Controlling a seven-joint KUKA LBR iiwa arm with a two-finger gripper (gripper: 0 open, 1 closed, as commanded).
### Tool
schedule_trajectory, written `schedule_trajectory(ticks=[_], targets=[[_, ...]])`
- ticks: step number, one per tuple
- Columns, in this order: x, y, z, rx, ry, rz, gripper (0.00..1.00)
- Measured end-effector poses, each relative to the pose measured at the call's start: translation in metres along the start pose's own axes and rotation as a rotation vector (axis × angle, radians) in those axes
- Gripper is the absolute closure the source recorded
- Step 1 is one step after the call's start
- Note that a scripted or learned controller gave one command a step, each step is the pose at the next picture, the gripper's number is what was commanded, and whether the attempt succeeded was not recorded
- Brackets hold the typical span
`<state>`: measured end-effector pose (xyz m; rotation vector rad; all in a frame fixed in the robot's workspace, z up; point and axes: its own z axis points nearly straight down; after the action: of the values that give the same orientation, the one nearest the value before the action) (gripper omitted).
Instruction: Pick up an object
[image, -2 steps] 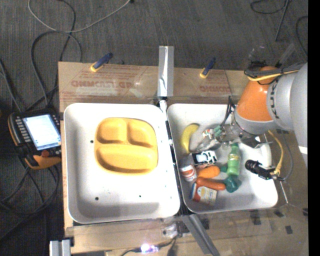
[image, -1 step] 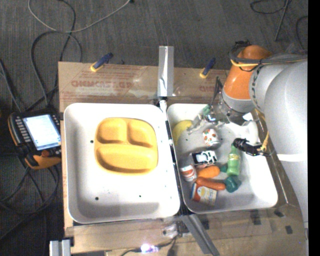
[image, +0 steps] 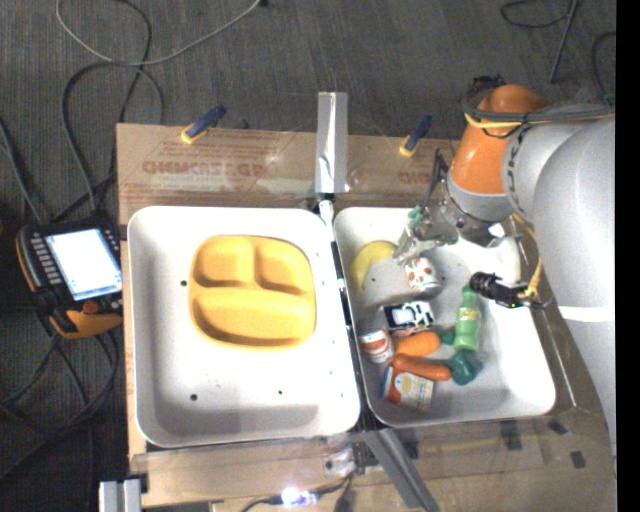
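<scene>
The right bin (image: 520, 385) holds several small objects. My gripper (image: 424, 236) hangs over its back left part, below the orange wrist band (image: 485, 170). A white cup with red spots (image: 421, 272) sits right under the fingertips; I cannot tell whether it is touched. A yellow round object (image: 370, 262) lies just to the cup's left. Nearer the front lie a black and white toy car (image: 408, 316), a small red and white can (image: 376, 346), an orange carrot (image: 418, 343), a green bottle (image: 467, 325), a teal piece (image: 464, 369) and an orange and white packet (image: 410, 388).
The left bin (image: 160, 400) holds a yellow divided tray (image: 254, 290). A metal post (image: 331, 140) stands behind the wall between the bins. A hand-held screen unit (image: 75, 268) lies left of the bench. The grey arm (image: 575, 220) covers the right bin's far right side.
</scene>
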<state>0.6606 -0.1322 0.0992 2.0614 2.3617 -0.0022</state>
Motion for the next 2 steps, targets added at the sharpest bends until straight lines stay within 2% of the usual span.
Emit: schedule_trajectory(ticks=[1,2], targets=[[-0.0001,-0.0001,0.0001,0.000,0.000,0.000,0.00],[0.0006,0.0002,-0.0090,0.001,0.000,-0.001,1.00]])
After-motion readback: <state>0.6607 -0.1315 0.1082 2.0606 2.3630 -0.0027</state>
